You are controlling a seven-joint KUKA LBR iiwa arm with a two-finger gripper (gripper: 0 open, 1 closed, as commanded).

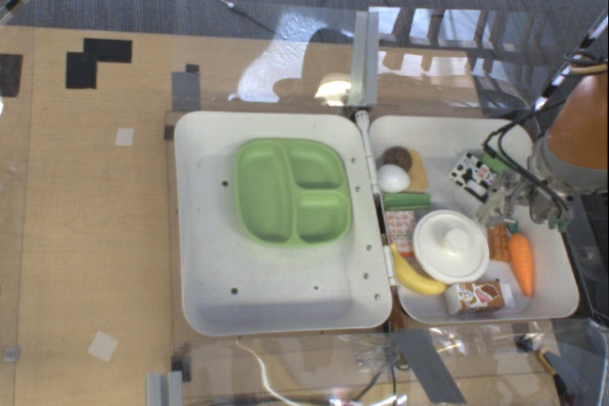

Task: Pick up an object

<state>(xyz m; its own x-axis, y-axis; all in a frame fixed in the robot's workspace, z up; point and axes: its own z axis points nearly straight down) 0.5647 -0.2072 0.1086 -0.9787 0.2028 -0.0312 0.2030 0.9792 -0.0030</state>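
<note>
Objects to pick: a crowd in the right bin (pixel 567 298), none of it lifted.
Carrot (pixel 520 263): lies along the bin's right side, top end just under the gripper, tip pointing to the near wall.
Black-and-white patterned item (pixel 473 174): just left of the gripper, tilted; what it is cannot be made out.
White bowl (pixel 451 241): upside down at the bin's middle, partly covering a red-and-white packet (pixel 401 229) on its left.
Banana (pixel 413 272): curves along the bowl's near left edge.
Brown carton (pixel 476 297): on its side by the near wall, touching the banana's end.
Far left corner: a brown round thing (pixel 397 158), a white egg-like ball (pixel 393 178), a green block (pixel 407 200), packed close; a tan piece behind them is mostly hidden.
Gripper (pixel 514 204): low over the bin's right part, a tangle of metal and cables; whether its fingers are apart or together cannot be told.
Arm: orange band (pixel 580 130) cut off at the right edge.
Left bin (pixel 205 280): holds a green divided plate (pixel 292 191).
</note>
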